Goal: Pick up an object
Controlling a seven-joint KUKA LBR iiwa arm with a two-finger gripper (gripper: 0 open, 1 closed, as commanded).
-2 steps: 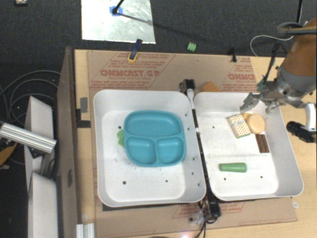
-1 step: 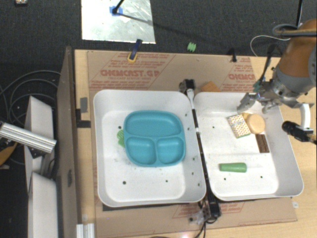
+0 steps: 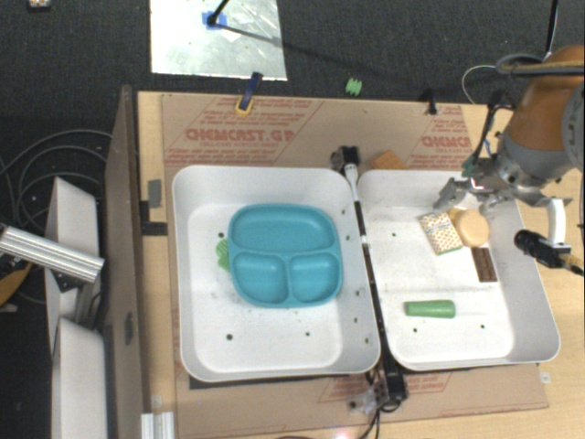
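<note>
My gripper (image 3: 470, 196) hangs over the back of the right bin (image 3: 530, 337), open with nothing between its fingers. Just in front of it lie a patterned beige square (image 3: 441, 233) and a tan rounded piece (image 3: 473, 227), touching each other. A brown bar (image 3: 483, 264) lies in front of the tan piece. A green cylinder (image 3: 430, 309) rests nearer the bin's front. The left bin (image 3: 196, 337) holds a blue divided plate (image 3: 281, 254), and a small green item (image 3: 222, 252) peeks out at the plate's left edge.
A black divider (image 3: 361, 236) runs between the two bins. Cardboard (image 3: 274, 131) lines the bench behind them, with an orange-tan scrap (image 3: 388, 160) at the right bin's back edge. The arm's black fitting (image 3: 539, 245) overhangs the right bin's right side.
</note>
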